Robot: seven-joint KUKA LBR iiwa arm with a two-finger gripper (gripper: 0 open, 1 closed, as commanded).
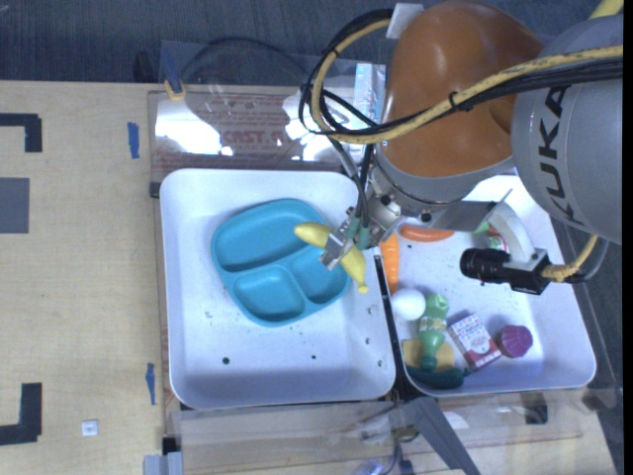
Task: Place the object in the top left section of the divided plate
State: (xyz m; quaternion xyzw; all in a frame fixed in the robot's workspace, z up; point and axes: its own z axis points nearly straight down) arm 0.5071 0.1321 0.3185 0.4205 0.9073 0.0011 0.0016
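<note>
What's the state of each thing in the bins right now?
tool: shut on banana, over the plate's right edge
banana: held, above the plate's right side
plate: in the left bin, holds nothing else
carrot: lying in the right bin
egg: resting in the right bin
left bin: holds the plate

A yellow banana [331,246] lies tilted over the right rim of the blue divided plate [259,255], its left tip above the large far section and its right end hanging past the edge. The plate, with three sections, rests tilted in the left white bin [198,354].
</note>
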